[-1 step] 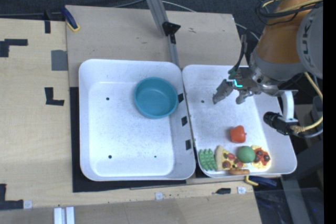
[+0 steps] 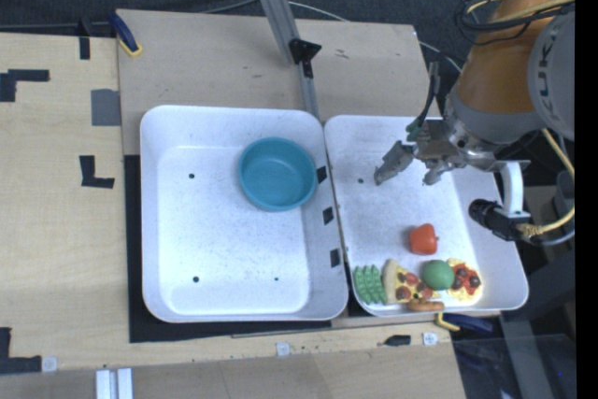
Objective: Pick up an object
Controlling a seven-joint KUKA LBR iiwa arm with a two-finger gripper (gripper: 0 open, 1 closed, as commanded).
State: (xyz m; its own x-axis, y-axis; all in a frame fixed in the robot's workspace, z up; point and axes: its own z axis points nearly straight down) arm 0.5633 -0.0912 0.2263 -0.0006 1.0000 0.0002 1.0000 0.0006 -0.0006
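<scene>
Hovering over the upper part of the right bin (image 2: 374, 145), the gripper (image 2: 411, 168) has its jaws spread wide, holding nothing; a red object (image 2: 423, 239) lies below it toward lower right; a blue bowl (image 2: 277, 174) sits in the left bin (image 2: 168, 229).

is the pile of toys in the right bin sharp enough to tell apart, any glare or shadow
Camera view: soft overall, even light, no strong glare on the right bin. The red piece and green ball read clearly; the mixed pile at the near edge blurs together. The blue bowl casts a faint shadow.
</scene>
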